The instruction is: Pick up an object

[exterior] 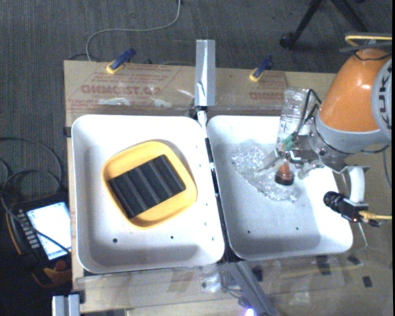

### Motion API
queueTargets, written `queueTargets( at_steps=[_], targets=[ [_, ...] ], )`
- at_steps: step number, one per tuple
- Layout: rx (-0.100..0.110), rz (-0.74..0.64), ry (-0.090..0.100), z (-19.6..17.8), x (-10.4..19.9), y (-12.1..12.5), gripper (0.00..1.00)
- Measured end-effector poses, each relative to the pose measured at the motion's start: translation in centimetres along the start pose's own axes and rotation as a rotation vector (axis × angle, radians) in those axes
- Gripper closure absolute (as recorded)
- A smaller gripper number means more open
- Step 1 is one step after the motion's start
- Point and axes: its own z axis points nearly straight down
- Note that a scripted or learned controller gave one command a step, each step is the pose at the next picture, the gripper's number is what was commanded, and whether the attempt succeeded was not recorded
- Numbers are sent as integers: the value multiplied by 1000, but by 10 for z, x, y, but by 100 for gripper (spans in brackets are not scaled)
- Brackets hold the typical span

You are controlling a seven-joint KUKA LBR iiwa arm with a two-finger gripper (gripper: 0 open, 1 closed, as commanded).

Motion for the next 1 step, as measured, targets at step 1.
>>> queueTargets(
  at_steps=[1],
  targets=[
    [0,-84,-5,23,-30,34,0]
  ],
)
